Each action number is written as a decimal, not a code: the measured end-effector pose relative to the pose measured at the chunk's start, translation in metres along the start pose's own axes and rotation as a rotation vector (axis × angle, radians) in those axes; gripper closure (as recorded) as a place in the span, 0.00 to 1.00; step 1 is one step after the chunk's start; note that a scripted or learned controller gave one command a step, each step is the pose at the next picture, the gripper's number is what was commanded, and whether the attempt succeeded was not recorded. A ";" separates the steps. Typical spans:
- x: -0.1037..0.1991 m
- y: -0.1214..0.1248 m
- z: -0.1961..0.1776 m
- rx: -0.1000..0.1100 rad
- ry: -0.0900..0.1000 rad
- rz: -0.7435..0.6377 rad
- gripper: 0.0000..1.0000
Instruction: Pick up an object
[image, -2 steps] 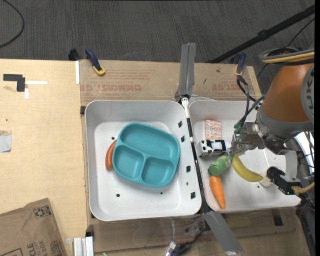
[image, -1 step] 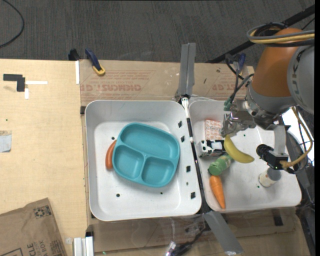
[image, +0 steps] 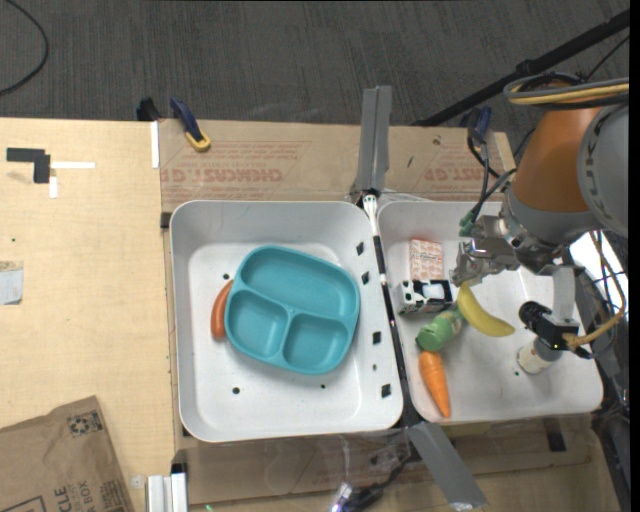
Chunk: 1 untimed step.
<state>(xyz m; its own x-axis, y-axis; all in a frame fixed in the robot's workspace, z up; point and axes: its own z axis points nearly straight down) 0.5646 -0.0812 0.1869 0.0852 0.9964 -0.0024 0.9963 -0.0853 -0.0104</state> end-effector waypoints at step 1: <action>0.043 0.037 -0.039 -0.003 -0.001 0.114 1.00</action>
